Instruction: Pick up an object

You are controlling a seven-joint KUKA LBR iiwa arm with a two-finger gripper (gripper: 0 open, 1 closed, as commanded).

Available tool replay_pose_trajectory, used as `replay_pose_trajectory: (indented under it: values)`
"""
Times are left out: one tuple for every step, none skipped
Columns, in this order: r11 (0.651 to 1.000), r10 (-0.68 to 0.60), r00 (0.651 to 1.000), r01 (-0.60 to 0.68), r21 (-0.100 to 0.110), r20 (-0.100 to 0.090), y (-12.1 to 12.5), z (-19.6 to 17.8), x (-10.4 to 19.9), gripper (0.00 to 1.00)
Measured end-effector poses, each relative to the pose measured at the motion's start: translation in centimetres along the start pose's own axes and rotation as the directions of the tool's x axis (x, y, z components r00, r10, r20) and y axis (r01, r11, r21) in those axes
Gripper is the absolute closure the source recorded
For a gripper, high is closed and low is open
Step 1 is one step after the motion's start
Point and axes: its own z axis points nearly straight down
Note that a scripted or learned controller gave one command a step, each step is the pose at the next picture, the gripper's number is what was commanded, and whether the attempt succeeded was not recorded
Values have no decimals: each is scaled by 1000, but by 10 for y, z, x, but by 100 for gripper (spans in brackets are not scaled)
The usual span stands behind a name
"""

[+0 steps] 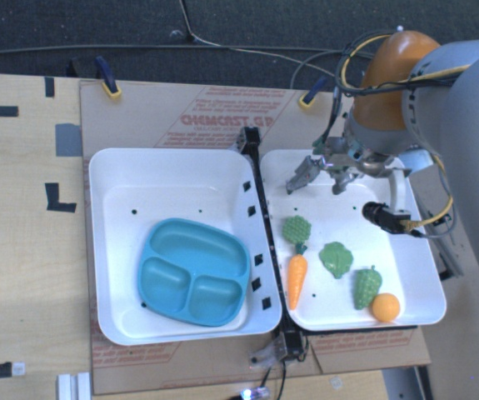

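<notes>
- White plastic forms the two shallow bins, set side by side on the counter (31, 223); the left bin (110, 182) and the right bin (414, 307) are parted by a black divider.
- A blue compartment tray (193, 271) is seen lying flat in the left bin, toward its near side.
- The tool (321, 177) is held over the far part of the right bin, with its two fingers spread apart and nothing seen between them.
- Grey arm casing and an orange band (397, 65) are seen above the tool, reaching in from the right.
- A green broccoli-like piece (296, 229) is placed near the divider, just beyond the tool's reach point and apart from it.
- An orange carrot (296, 278) with a green top is laid lengthwise just below that piece, close to the divider.
- A green leafy piece (336, 258) is set near the middle of the right bin.
- A green bumpy vegetable (366, 287) is found beside a small orange fruit (385, 307), the two touching or nearly so, at the near right corner.
- All five toy foods are resting on the bin floor.
</notes>
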Motion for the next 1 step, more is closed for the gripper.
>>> replay_pose_trajectory:
  values:
    - [1000,-1,1000,1,-3,1,8,48,-1,0]
